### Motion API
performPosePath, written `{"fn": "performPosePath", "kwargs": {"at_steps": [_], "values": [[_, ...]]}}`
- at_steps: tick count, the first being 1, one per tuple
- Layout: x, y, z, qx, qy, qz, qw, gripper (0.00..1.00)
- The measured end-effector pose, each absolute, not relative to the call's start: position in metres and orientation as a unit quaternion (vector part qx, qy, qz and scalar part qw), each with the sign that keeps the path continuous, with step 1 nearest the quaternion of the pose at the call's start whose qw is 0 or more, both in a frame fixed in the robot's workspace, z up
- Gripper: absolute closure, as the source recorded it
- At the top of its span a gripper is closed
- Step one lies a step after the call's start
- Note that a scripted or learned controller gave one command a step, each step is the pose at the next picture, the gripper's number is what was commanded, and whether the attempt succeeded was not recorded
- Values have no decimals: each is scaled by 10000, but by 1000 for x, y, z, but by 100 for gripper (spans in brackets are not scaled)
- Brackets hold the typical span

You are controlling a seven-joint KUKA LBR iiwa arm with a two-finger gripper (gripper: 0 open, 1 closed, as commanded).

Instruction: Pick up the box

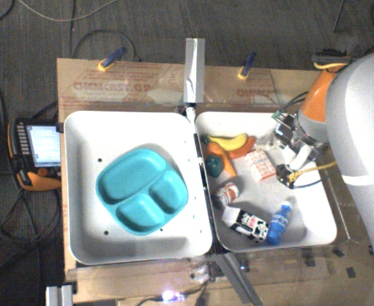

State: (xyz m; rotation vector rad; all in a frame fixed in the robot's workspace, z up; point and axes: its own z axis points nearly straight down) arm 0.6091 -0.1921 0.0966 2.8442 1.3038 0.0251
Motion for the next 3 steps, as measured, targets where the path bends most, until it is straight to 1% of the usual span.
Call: {"fn": "performPosePath", "kwargs": {"at_steps": [1,2,3], "values": [[576,-183,102,9028,4299,61,71,0],[634,-215,190,8928,4505,-22,12,0],[585,-191,100,9121,4101,-18,-1,0]]}}
